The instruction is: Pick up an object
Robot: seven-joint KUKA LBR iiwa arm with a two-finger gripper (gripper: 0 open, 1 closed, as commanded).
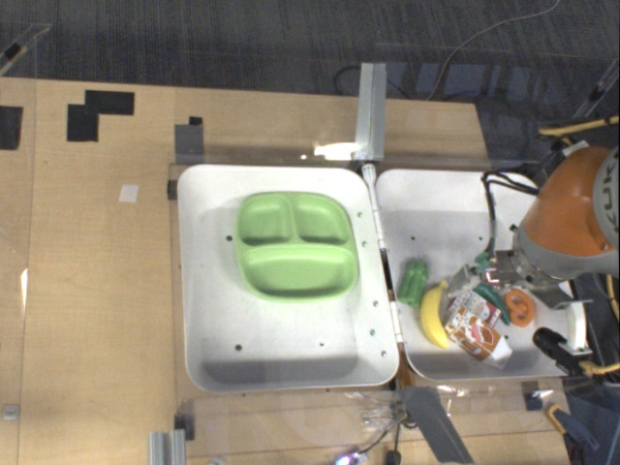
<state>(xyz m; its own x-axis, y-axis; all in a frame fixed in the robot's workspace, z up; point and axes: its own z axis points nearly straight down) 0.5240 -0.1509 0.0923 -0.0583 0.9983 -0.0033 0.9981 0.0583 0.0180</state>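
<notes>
The gripper hangs low in the right white bin, just above a crinkled printed snack packet — whether it grips anything cannot be told. A yellow banana touches the packet's left edge, a green plastic piece beside it — a green divided tray sits in the left bin.

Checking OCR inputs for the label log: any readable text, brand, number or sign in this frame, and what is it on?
No text can be read in this frame.
Snack packet in the right bin: red and white print, too blurred to read.
Green divided plate, banana, green object: no markings visible.
Black patches on the bench: plain shapes, no characters.
</notes>
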